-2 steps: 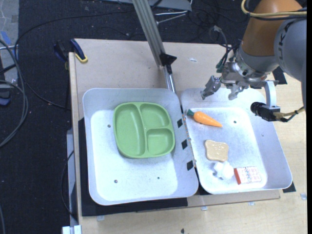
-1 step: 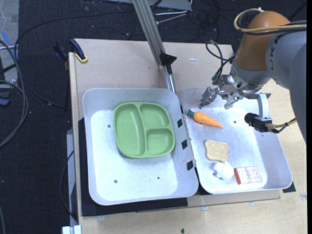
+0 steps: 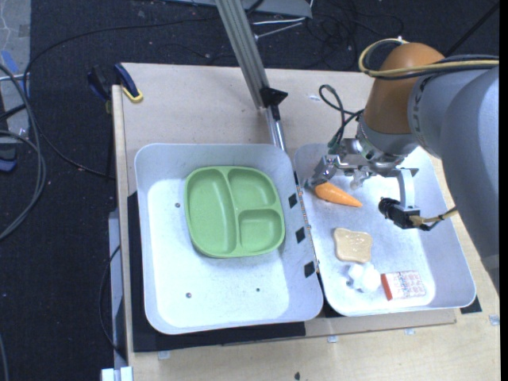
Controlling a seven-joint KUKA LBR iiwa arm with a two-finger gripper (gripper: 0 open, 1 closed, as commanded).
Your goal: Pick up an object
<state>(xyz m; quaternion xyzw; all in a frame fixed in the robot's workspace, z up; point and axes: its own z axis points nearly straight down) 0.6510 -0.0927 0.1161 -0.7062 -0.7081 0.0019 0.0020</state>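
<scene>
Nearest, along the front of the right-hand shallow white bin (image 3: 444,284), a small red-and-white printed packet (image 3: 403,285) is seen lying beside a crumpled white lump (image 3: 363,277), with a tan, bread-like slice (image 3: 352,245) just behind them. Further back in the same bin an orange, carrot-shaped toy (image 3: 337,194) is found lying on its side, its thick end toward the left wall. The hand (image 3: 343,170) is poised directly over and just behind that carrot, close to it, but whether it is wide or narrow cannot be told, and nothing can be seen gripped in it. A black connector on a cable (image 3: 399,212) hangs to the carrot's right. In the left-hand white bin (image 3: 159,292) a pale green divided plastic tray (image 3: 235,211) is set flat. Beyond both bins the pale wooden surface (image 3: 190,101) is crossed by a slanted metal pole (image 3: 248,44).

The approach step is judged to be in hand, with the carrot as the likely target. A short descent and a closure across the carrot's narrow width would be called for next, before any lift.
</scene>
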